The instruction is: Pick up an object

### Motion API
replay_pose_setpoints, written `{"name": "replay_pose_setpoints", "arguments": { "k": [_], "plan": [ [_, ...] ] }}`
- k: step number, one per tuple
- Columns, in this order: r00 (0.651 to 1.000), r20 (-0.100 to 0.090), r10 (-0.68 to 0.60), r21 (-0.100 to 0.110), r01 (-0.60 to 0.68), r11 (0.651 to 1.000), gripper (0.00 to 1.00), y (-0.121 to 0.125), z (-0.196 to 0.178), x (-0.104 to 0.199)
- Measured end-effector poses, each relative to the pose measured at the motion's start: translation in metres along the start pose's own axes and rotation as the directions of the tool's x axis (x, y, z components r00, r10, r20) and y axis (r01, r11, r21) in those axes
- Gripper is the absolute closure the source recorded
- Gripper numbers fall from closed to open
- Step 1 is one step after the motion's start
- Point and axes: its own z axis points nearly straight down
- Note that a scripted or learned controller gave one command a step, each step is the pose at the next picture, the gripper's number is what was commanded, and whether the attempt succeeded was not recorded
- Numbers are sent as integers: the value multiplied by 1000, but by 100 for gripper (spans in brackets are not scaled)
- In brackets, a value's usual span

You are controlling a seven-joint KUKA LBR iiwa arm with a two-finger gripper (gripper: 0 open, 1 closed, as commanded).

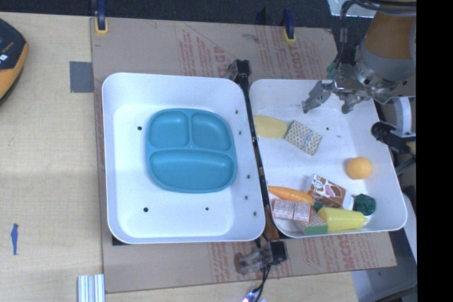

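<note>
My gripper (331, 104) hangs over the back of the right bin (386, 226), its two fingers spread apart and nothing between them. Below it lie a pale yellow piece (269, 126) and a patterned block (303, 137). An orange ball (359, 167) rests near the bin's right wall. At the front of this bin sit a carrot (290, 194), a small brown-and-white carton (327, 190), a pink wafer-like block (291, 211), a yellow corn cob (342, 218) and a dark green piece (365, 204).
The left bin (120, 152) holds a blue divided plate (190, 149). A yellow and black object (8, 56) lies at the bench's left edge. Clamps (100, 14) hold the cardboard sheet at the back.
</note>
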Motion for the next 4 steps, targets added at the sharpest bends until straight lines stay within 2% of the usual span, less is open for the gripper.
{"name": "replay_pose_setpoints", "arguments": {
  "k": [1,2,3,4],
  "plan": [
    [1000,0,0,3,0,1000,0,-13,74,1],
    [1000,-1,1,1,-1,1000,0,-37,100,-12],
    [1000,1,3,-5,-3,1000,0,-11,99,-40],
    [1000,1,-2,-4,2,1000,0,10,99,-21]
  ]
}}
